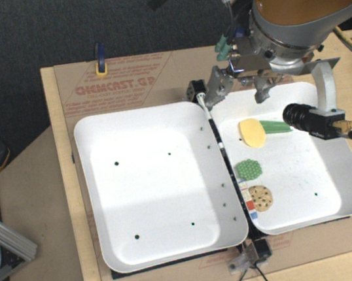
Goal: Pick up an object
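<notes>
Four small things lie in the right bin (345, 202) in the camera view; we see the tool (242, 89) hanging over that bin's upper rim, its two fingers (262, 93) spread wide with nothing between them. From the tool, the yellow oval piece (252, 133) sits nearest, at about six o'clock; it looks smooth and flat, its long axis running roughly twelve to six; a green strip (276, 126) touches it on the three o'clock side. Further toward six lie a bumpy green disc (248, 170) and a speckled tan cookie (260, 198); the left bin (103, 181) sits at nine o'clock on the desk (51, 189).
</notes>
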